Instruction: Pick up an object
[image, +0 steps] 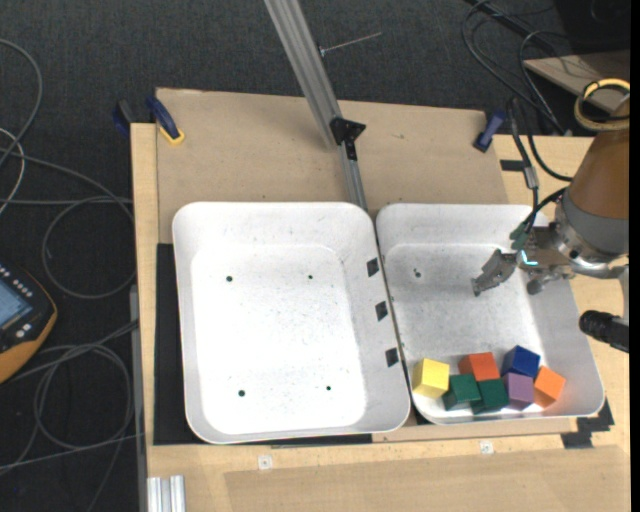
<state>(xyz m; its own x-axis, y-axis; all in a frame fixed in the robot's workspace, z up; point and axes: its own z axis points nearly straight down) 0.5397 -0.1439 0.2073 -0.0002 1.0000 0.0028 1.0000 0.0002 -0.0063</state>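
Several small blocks lie clustered along the front edge of the right bin (440, 240): a yellow block (433, 375), two green blocks (477, 393), a red block (481, 365), a blue block (522, 359), a purple block (520, 388) and an orange block (549, 383). My gripper (512, 279) hangs over the right bin's middle right, well behind the blocks. Its two fingers (489, 275) are spread apart, open, with nothing between them.
The left bin (200, 240) sits beside the right one on the wooden bench. A metal pole (320, 90) slants in from the top to the gap between the bins. Blue clamps (165, 120) hold the bench's rear corners. Cables lie on the floor at left.
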